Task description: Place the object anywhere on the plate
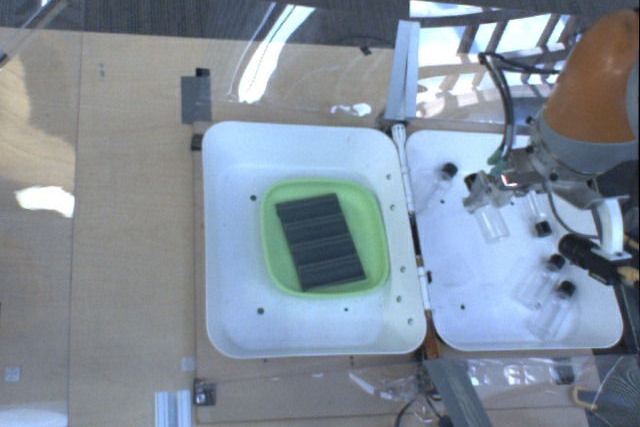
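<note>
Near to far, your right bin (440, 315): clear vials (545, 300) by its near right corner, one more clear vial (492, 225) mid-bin, just on the near side of the gripper (483, 195), long axis roughly near-to-far. Can't tell whether anything is pinched. Green plate (375, 245) sits centre of the left bin (230, 315), well apart, dark grey ridged block (320, 241) already on it. Your carry runs from the gripper toward the left bin

No legible txt, labels or nos. anywhere.
</note>
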